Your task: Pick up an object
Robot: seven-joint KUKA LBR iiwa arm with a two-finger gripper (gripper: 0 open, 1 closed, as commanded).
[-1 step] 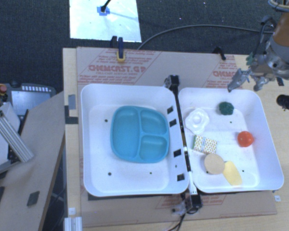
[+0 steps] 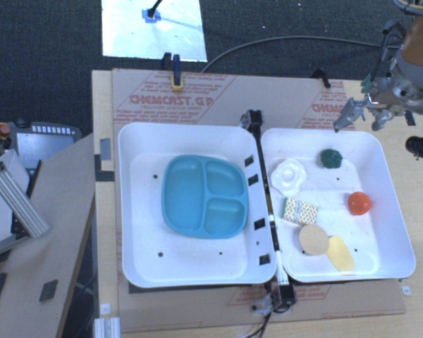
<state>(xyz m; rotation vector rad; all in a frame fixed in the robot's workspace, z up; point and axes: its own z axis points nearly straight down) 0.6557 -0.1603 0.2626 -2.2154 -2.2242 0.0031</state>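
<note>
The gripper (image 2: 361, 115) hangs above the far rim of the right bin (image 2: 395, 210), its fingers spread wide and holding nothing, probably poised there so it can drop onto a target. Nearest below it lies a dark green lump (image 2: 330, 158), then a white crumpled piece (image 2: 287, 175), and an orange ball (image 2: 359, 203) by the right wall. Further toward the front edge sit a patterned sponge-like block (image 2: 300, 210), a tan disc (image 2: 313, 239) and a yellow piece (image 2: 340, 253), the last two touching. The left bin (image 2: 137, 189) on the counter (image 2: 218, 94) carries a blue divided plate (image 2: 204, 195), well apart from the arm.
</note>
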